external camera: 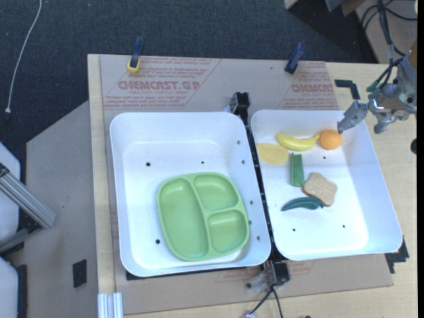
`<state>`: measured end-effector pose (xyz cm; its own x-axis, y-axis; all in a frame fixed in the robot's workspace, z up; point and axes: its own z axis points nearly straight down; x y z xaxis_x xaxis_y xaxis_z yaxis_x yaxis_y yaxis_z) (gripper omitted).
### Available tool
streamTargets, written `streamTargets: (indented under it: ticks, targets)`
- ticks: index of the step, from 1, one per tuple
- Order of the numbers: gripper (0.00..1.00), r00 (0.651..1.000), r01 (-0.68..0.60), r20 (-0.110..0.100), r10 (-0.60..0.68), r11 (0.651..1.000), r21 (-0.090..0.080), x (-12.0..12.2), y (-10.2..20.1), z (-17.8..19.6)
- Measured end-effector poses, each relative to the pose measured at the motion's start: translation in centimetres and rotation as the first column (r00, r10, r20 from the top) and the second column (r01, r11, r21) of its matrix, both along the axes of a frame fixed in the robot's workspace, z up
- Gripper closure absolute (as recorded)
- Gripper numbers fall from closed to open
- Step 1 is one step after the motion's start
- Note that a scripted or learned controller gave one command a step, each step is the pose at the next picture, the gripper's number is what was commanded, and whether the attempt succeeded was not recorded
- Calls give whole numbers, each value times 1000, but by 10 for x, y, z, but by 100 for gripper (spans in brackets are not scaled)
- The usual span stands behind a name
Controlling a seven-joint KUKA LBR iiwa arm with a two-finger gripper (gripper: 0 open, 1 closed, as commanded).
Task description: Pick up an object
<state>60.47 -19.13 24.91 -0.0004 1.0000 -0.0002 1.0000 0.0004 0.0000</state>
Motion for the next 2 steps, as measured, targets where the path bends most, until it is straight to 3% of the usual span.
streamTargets:
  ticks: [2]
  targets:
    - [0, 1000, 0, -4, 0, 1000, 2, -1, 8, -92]
